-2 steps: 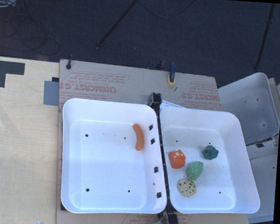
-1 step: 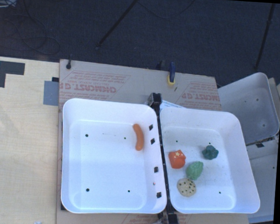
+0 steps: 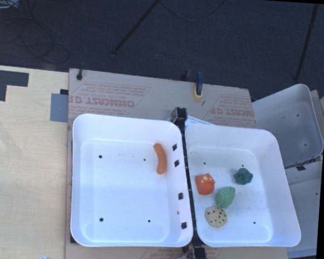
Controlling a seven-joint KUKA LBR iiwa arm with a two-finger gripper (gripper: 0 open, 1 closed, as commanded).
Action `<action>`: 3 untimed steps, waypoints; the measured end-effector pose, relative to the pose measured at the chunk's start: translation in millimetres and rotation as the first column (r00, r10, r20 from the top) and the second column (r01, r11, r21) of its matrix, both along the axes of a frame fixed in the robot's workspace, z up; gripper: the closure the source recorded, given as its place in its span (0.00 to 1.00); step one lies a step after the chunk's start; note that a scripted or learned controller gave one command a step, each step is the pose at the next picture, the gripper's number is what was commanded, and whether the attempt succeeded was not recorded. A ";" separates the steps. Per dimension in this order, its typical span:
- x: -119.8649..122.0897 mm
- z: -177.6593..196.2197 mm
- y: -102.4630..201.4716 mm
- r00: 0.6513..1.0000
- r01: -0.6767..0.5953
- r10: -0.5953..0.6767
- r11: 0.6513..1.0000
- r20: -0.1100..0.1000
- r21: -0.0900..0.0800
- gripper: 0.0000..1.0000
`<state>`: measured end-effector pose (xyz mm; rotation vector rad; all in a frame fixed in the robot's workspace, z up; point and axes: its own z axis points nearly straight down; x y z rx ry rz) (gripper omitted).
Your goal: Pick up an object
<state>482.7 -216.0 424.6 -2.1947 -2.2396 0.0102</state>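
Two white bins sit mid-frame. An orange sausage (image 3: 160, 158) lies alone in the left bin (image 3: 87, 226); four small toys cluster in the right bin (image 3: 277, 230). Crowded toys risk a missed grab. Gripper state: cannot tell

Dark carpet (image 3: 75, 30), prob. cables (image 3: 24, 37)

The counter (image 3: 18, 187) is pale wood, with dark patches near its far left edge. A brown cardboard sheet (image 3: 125, 98) printed with red lettering lies flat on it. Two shallow white bins rest side by side on the cardboard, touching along their middle edges: the left bin (image 3: 83, 204) and the right bin (image 3: 266, 218).
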 end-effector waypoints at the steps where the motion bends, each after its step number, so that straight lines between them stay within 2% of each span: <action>1: -7.1 44.0 2.1 1.000 0.020 -0.020 1.000 0.011 0.000 1.00; 2: -6.7 117.1 2.2 1.000 0.019 -0.019 1.000 0.014 -0.002 1.00; 3: -6.2 113.0 98.8 1.000 0.010 -0.010 1.000 0.006 0.003 1.00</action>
